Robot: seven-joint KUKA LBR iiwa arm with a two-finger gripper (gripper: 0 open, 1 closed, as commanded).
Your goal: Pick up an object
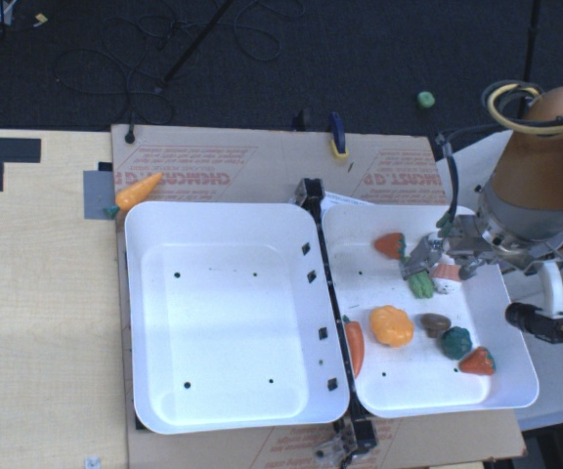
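Cardboard-covered bench (pixel 213 159), matte brown with red print, dark carpet with cables behind. Left bin (pixel 223 311): smooth white plastic, centre frame. Right bin (pixel 399 399): same, holds toys. Grey arm (pixel 531 179), orange band, enters right. Gripper (pixel 428 262) low in right bin, over green piece (pixel 420 284); open or closed, cannot tell. Round orange lump (pixel 391 325) lower centre of bin. Teal ball (pixel 455 341). Red strawberry shape (pixel 477 362). Carrot (pixel 137 191) outside bins, upper left.

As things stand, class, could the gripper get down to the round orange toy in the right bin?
Probably yes. The round orange toy lies apart from its neighbours with nothing over it, and the gripper hovers nearby in the same right bin.
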